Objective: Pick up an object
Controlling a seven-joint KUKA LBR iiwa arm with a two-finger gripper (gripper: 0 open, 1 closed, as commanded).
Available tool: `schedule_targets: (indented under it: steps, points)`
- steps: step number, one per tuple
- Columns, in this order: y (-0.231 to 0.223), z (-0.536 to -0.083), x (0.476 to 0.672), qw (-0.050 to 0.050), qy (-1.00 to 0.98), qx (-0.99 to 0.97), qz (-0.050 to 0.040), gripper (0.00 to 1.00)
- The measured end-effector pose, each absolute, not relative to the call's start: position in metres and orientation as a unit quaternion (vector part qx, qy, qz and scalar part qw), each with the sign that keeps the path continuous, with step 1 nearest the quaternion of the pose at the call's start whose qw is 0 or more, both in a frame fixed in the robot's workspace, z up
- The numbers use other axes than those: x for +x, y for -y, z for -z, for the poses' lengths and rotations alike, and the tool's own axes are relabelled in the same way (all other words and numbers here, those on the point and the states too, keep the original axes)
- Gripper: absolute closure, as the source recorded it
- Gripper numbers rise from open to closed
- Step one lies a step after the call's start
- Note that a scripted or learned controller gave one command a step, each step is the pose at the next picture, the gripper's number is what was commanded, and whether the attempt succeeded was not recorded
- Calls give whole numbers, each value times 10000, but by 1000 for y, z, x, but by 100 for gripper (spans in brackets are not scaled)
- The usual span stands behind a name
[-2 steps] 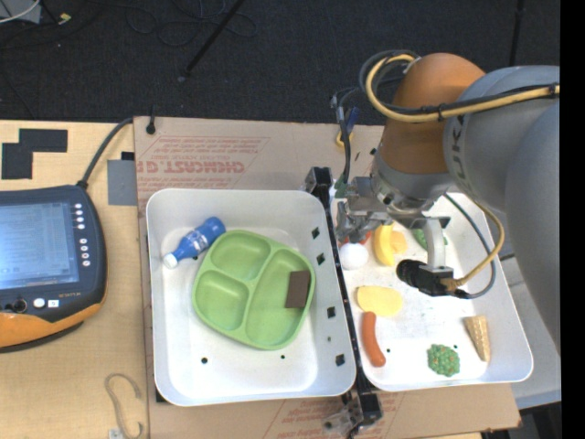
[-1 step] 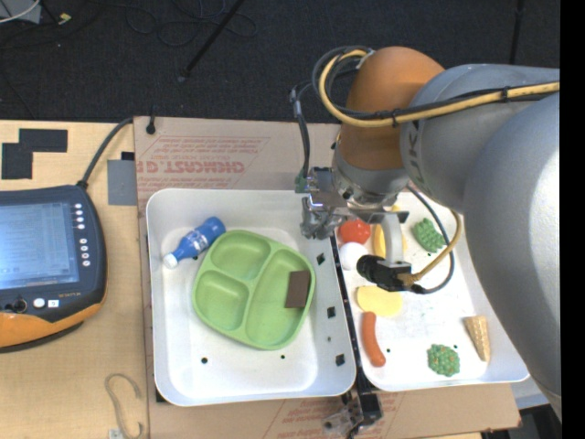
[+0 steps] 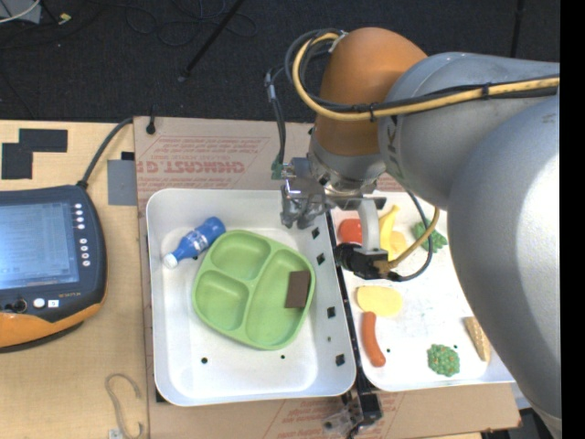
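**Operator:** Which thing would you have me go for, and where is it?

**Spotter:** I'd judge the brown block (image 3: 297, 290) your likeliest target. It lies flat in the right-hand compartment of the green plate (image 3: 233, 295), close to the plate's right rim, and the plate sits in the left bin (image 3: 174, 359).

**Operator:** How does it lie?

**Spotter:** Its long side runs from the far edge of the bench toward the near edge, tipped only slightly. You'd probably want to close across its short side, from left to right in the view.

**Operator:** And where is it from the gripper?

**Spotter:** The gripper (image 3: 297, 207) hangs over the far right corner of the same bin, just beside the wall shared with the right bin (image 3: 416, 373). The block is almost straight toward you from there, near but not under it. Your move is mostly a pull toward the near edge, then down.

**Operator:** Is the gripper open?

**Spotter:** I cannot tell; the wrist hides it.

**Operator:** Anything closer?

**Spotter:** A red piece (image 3: 348, 230) lies just across that wall, to the gripper's right in the view. The blue bottle (image 3: 194, 241) is farther off, beyond the plate's left rim.
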State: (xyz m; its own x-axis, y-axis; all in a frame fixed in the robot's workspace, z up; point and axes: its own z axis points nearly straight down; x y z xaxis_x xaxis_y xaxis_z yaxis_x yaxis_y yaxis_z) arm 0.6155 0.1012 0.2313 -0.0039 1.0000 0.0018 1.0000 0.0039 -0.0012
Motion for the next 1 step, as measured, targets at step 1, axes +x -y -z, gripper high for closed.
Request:
schedule_targets:
  steps: [1]
  points:
    - [-105,-229,614,13,7072,-7070,-18,100]
